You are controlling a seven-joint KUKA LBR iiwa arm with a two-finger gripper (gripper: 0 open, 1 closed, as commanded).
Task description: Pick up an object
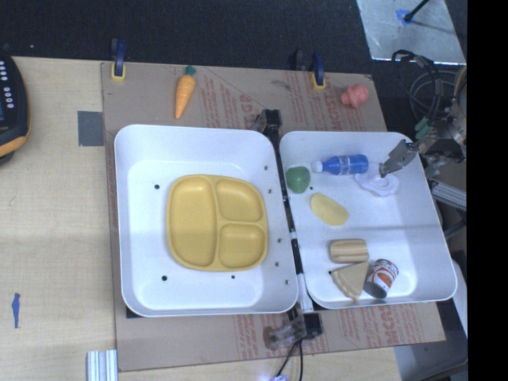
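Gripper (394, 163) low over the right bin's (413, 236) far corner, nothing in it that I can see.

Nearest me, well this side of the gripper, a can (382, 277) lies tipped against a tan wedge (349, 280) with a tan block (348, 250) just beyond them; I judge they sit jumbled simply because they were dropped in loose. Farther in, a pale yellow lump (328, 209) lies alone, with open floor round it. Beside the gripper, toward the left bin (135, 213), lies the bottle (344, 165): small, on its side, blue body, white cap end pointing away from the gripper, a green ball (298, 179) past that end. A small white piece (381, 186) lies right under the tip. I take the bottle or that piece as the target, being closest. The tip is too dark and small to say whether it is spread or closed. The left bin holds a yellow tray (216, 221); a carrot (184, 92) lies beyond it on the bench.
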